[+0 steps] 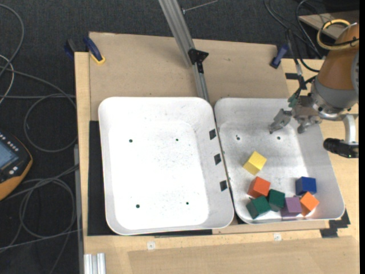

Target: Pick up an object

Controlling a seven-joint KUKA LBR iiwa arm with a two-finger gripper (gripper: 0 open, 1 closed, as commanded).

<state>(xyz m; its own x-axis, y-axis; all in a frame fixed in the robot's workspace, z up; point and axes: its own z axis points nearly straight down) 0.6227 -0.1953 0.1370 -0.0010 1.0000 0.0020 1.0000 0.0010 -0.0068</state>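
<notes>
**Open gripper up high in the right bin, blocks down low**

The gripper (290, 121) has its two fingers spread apart, and nothing sits between them. It hangs over the top part of the right bin (229, 114), near the bin's far right side. The grey arm with its orange band (336, 67) comes in from the right, over that bin's right edge.

Under and around the fingers the white bin floor is bare. There is lots of room to the left of the gripper and below it.

The closest block is the yellow block (255, 162). It sits by itself in the middle of the right bin, well apart from the gripper, with bare floor all around it.

The other blocks are bunched up near the bottom edge of the right bin. The orange block (260, 185) sits just above the green block (258, 206). A second green block (276, 198) is right beside them. The purple block (292, 205) is next, close to the bottom rim. A second orange block (308, 201) sits in the bottom right corner, and the blue block (305, 184) is just above it. These blocks are packed tight, with little room between them.

The left bin (108, 153) is beside the right bin, and black clips (217, 158) sit along the edge where they meet.
</notes>
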